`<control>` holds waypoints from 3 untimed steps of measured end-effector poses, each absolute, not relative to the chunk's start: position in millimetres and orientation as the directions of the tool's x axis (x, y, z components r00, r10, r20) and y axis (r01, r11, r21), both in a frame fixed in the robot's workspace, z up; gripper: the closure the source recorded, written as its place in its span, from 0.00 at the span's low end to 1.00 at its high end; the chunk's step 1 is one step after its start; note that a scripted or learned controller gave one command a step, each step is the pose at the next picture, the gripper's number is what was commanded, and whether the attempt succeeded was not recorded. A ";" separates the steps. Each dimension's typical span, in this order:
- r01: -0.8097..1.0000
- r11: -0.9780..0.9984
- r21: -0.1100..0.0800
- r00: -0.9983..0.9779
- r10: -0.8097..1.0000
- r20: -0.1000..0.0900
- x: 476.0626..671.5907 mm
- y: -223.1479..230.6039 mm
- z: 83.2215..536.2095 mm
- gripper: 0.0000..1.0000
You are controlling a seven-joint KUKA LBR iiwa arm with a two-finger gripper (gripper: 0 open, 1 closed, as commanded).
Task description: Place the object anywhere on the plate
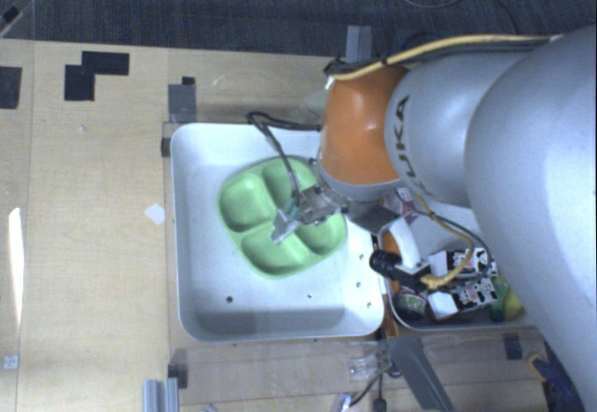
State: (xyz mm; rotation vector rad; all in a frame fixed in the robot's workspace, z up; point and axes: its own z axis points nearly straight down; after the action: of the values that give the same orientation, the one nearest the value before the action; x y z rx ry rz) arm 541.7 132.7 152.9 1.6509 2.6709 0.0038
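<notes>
A green sectioned plate lies in the left white bin, a little right of its middle. My gripper hangs over the plate's centre divider, reaching in from the right under the orange wrist band. The fingers are small and blurred against the plate. I make out no object between them. The right part of the plate is hidden by the wrist.
The right bin holds several small items, among them an orange and white piece and a yellow-green one; the arm covers most of it. Cables run from the wrist across the left bin's back rim.
</notes>
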 end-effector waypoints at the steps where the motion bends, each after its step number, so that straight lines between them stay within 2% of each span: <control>1: 0.894 0.447 0.008 -0.447 0.894 -0.001 543.5 133.2 163.8 1.00; 2: 0.894 0.447 0.008 -0.447 0.894 0.000 543.5 133.2 163.8 0.00; 3: 0.895 0.447 0.013 -0.447 0.895 -0.001 545.4 133.4 174.7 1.00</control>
State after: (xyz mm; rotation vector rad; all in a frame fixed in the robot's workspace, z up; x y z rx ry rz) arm 545.4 133.4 174.7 1.6485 2.6657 0.0161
